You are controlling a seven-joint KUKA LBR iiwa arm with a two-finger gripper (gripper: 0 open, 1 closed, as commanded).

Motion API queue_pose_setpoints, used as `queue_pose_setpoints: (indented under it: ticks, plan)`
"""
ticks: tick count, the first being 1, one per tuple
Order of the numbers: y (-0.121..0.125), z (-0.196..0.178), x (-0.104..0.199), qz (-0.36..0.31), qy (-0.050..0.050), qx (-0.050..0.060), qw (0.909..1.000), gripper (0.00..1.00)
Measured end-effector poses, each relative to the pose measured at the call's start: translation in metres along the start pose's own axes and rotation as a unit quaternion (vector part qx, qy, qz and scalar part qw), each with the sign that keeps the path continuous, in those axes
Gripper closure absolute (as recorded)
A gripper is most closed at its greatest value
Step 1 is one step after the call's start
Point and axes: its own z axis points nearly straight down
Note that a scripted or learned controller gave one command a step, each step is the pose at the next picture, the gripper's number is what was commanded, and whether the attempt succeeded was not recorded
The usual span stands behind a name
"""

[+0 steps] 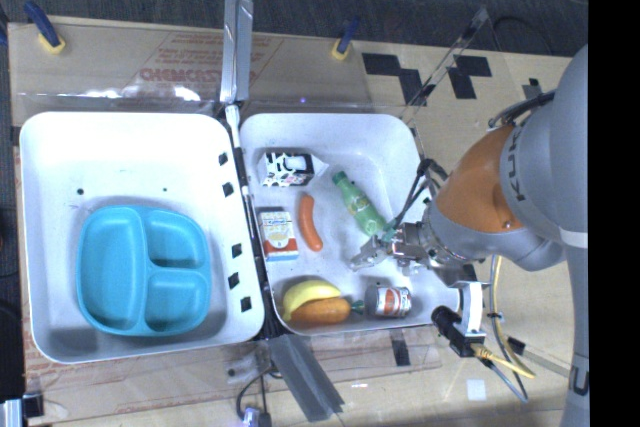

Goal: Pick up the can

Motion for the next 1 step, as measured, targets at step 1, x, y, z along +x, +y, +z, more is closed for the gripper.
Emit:
queue_pose_setpoints:
  ticks: [1]
  plan:
    - [-0.0005, 0.0001, 0.0021, 0.004, 0.000, 0.000, 1.0000, 0.00]
